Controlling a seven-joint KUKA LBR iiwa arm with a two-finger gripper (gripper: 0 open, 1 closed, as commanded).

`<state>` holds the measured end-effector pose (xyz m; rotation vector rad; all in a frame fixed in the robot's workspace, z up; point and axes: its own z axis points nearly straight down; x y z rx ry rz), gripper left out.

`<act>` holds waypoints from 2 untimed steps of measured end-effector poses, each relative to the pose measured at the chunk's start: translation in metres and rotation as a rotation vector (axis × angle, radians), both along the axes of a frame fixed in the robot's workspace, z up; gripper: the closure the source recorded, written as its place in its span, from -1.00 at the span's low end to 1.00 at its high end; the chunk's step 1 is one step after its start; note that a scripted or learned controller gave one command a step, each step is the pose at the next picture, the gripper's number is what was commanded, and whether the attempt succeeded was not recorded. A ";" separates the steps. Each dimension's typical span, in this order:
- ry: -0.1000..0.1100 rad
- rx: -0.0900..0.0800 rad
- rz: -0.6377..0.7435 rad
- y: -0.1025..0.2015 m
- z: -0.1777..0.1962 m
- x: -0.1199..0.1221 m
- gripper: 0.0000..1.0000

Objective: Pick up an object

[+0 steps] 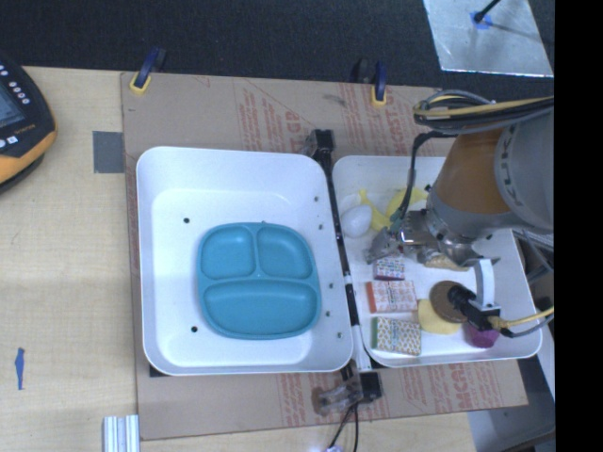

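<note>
While your arm [490, 182] reaches in from the right and hangs low over the right bin [528, 347], the jaws [400, 243] sit down among the clutter near that bin's left side, and you cannot tell from this angle whether they are open or closed. Your candidates to pick all lie in that right bin: a white ball [356, 219], some yellow pieces [386, 213], small printed packets [396, 295], a yellow sponge-like disc [436, 315] and a purple item [481, 336]. Over in the left bin [160, 252], you have a blue divided plate [258, 281] lying flat.
</note>
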<state>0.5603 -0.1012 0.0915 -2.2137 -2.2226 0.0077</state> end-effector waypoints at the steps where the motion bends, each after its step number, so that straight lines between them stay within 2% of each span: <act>1: 0.001 0.001 -0.001 -0.013 0.000 -0.033 -1.00; 2: -0.008 0.001 0.003 0.007 0.001 0.021 -1.00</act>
